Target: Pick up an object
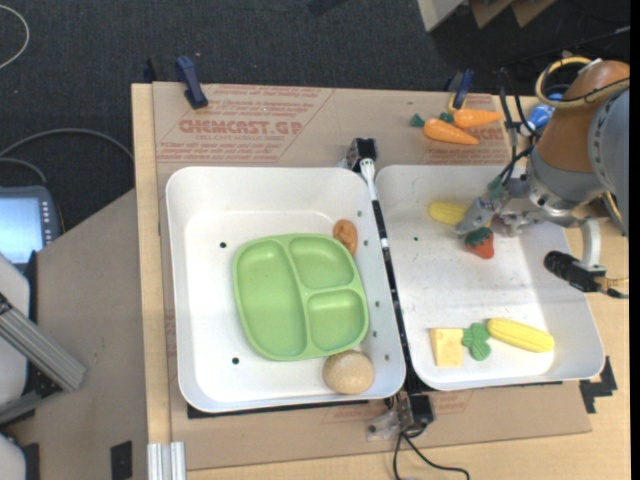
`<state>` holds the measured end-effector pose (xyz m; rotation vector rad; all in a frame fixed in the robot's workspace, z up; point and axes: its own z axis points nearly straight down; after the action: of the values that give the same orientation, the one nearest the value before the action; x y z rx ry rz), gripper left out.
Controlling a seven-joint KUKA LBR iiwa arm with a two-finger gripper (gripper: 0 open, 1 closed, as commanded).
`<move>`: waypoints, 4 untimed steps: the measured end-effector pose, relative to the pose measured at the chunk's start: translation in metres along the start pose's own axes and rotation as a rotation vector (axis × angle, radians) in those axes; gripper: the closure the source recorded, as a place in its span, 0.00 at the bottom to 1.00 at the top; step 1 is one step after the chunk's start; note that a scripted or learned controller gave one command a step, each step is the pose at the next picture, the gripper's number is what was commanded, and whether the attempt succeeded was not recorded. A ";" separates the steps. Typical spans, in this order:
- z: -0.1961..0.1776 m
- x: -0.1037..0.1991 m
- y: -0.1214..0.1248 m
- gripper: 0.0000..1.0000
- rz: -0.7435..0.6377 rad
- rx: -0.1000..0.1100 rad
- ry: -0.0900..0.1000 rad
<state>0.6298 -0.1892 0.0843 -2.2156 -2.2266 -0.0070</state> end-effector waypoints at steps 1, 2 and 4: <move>-0.012 -0.002 -0.003 1.00 0.002 0.001 -0.006; -0.011 -0.002 -0.003 0.00 0.002 0.003 -0.005; -0.012 0.010 -0.043 1.00 0.003 0.000 -0.005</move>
<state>0.5869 -0.1798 0.0960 -2.2217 -2.2260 -0.0020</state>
